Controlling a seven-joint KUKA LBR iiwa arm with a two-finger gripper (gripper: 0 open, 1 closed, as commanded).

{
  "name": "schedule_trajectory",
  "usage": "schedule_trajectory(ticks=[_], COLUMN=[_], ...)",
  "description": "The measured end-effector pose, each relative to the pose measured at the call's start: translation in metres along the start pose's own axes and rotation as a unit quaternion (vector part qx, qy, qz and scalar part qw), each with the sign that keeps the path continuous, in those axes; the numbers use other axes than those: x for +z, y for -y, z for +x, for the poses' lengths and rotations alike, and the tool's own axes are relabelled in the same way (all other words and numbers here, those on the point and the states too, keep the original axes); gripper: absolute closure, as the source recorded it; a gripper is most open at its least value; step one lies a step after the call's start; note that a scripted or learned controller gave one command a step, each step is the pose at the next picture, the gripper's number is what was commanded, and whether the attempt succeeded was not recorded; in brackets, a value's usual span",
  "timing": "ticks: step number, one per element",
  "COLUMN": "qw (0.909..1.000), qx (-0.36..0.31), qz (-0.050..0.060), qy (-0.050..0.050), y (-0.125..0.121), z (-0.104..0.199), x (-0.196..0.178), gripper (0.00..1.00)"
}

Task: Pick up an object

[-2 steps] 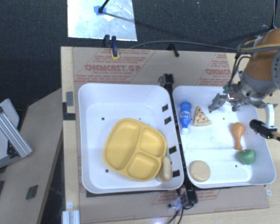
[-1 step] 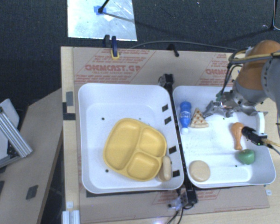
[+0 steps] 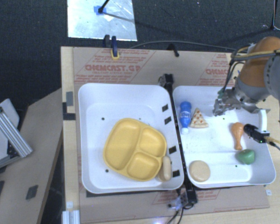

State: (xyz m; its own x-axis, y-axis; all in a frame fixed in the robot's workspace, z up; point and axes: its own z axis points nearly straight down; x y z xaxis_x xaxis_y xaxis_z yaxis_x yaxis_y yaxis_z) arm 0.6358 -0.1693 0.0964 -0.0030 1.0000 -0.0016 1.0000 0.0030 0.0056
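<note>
Gripper: the gripper (image 3: pixel 222 107) hangs over the upper part of the right bin (image 3: pixel 266 171). I cannot tell what it is doing or if it has anything.
Nearest thing: the pizza slice (image 3: pixel 199 119) lies just left of the gripper, in the upper left of the right bin.
Pizza slice: it looks like a light, stiff toy. It is thin and flat, so it may be hard to get under. Best to pinch it across its two long sides.
Bottle: the blue bottle (image 3: pixel 185 116) lies beside the pizza slice, against the wall between the bins. It looks smooth and round, so it may roll or slip.
Drumstick: the drumstick (image 3: pixel 237 134) lies on the right, below the gripper. Its thin end looks easy to pinch.
Green toy: the green toy (image 3: pixel 246 157) sits just under the drumstick.
Bun: the bun (image 3: pixel 199 170) lies low in the right bin. It is wide and round.
Left bin: the yellow tray (image 3: pixel 135 148) lies in the left bin (image 3: pixel 95 97), with a bread roll (image 3: pixel 165 168) at its lower right edge.
</note>
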Motion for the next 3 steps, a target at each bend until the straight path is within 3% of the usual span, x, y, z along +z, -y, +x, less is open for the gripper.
schedule_trajectory(ticks=[3], qw=[1.0], qx=[-0.001], qz=[-0.001], qy=[0.0], y=[-0.014], z=[-0.006], x=[-0.153], gripper=[1.0])
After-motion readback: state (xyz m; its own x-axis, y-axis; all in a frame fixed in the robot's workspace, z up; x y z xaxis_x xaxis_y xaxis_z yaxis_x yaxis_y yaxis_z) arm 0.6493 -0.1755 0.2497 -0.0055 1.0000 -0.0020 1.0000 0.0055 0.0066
